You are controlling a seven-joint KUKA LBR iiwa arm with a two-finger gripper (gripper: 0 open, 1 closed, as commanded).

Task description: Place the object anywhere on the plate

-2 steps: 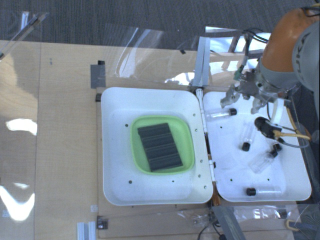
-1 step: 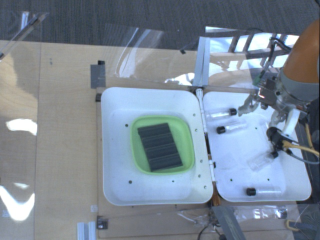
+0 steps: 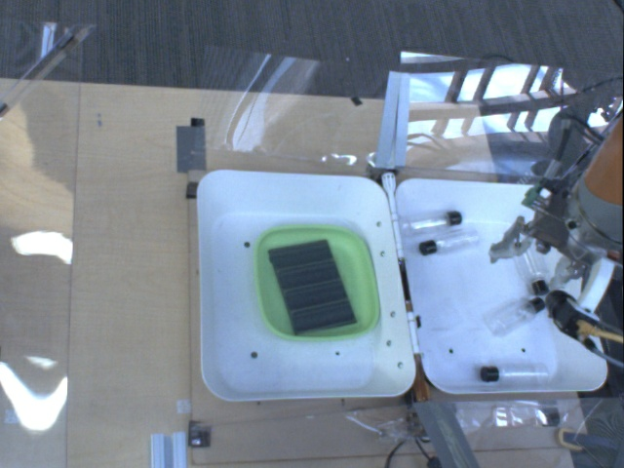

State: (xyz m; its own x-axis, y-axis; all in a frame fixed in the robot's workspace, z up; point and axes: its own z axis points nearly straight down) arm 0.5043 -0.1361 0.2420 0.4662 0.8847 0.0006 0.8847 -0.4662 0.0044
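Observation:
A square green plate (image 3: pixel 368 283) lies in the left white bin (image 3: pixel 224 339). A dark grey ridged block (image 3: pixel 311 287) rests flat on the plate, near its middle. Several clear tubes with black caps lie in the right bin (image 3: pixel 448 364): one (image 3: pixel 437 222) near the bin's top left, one (image 3: pixel 445 246) just below it, one (image 3: pixel 511 313) in the middle right and one (image 3: pixel 511 371) near the front wall. My gripper (image 3: pixel 536 261) hangs over the right side of the right bin, close above the middle-right tube. I see nothing held in it.
The grey arm with its orange band (image 3: pixel 600 188) comes in over the right bin's right edge, with cables trailing beside it. A metal post (image 3: pixel 393 125) stands behind the seam between the bins. Bare wooden bench (image 3: pixel 97 261) spreads to the left.

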